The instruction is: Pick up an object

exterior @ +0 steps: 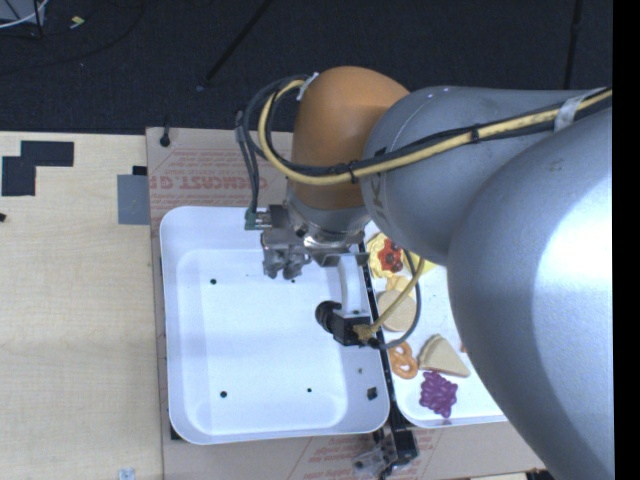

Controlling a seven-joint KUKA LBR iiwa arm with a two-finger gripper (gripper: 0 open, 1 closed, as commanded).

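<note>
The surface (70,298) is pale wood, with dark rectangular patches (40,163) near its far left part and a grey one (131,198) closer to the bins. A brown cardboard sheet (205,173) with red print lies flat on it. Taking the left white bin (185,318) as landmark: it rests on the cardboard, which shows beyond its far rim and again at its near edge. The right white bin (450,413) sits just beside it, their rims meeting along a dark divider, much of it hidden under the arm.
</note>
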